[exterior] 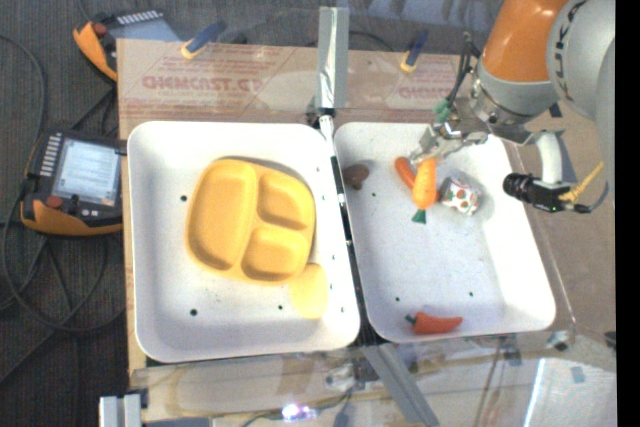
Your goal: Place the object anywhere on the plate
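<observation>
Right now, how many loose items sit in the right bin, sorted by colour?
Orange: 2, the carrot and a piece beside it
Red: 1, the pepper
Brown: 1, a small lump
White with red and green marks: 1, a small object
Total: 5

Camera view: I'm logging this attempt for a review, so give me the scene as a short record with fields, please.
plate: yellow divided plate in the left bin, nothing resting in its compartments
right bin contents: toy carrot, second orange carrot piece, small white strawberry-print object, dark brown round item, red chili pepper
beside plate: pale yellow piece at its lower right edge
hand: hand at the toy carrot's upper end, in the right bin
task state: no object on the plate yet
</observation>
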Controlling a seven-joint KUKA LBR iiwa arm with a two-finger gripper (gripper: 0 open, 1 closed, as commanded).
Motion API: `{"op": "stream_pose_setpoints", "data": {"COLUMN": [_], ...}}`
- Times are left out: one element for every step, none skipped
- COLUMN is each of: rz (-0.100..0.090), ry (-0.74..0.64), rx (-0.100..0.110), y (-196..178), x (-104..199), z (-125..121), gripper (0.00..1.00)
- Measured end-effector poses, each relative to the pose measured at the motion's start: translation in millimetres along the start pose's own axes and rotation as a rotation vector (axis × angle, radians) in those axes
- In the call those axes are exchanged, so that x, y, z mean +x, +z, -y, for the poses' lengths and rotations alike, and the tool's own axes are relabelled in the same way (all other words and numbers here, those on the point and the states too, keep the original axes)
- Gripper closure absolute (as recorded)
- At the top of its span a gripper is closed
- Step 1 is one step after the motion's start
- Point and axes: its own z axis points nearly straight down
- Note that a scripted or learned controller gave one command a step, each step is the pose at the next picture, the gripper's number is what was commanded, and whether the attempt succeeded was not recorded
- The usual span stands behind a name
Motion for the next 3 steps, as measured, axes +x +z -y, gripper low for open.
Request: {"op": "stream_pose_setpoints", "data": {"rz": [-0.005,-0.005,-0.005], "ry": [-0.099,-0.061,-0.061], "rx": [0.0,0.0,-0.001], "y": [33,32,32], "x": [80,153,153], "z": [-17,-43,-43], "gripper": [1.0,1.0,0.0]}}
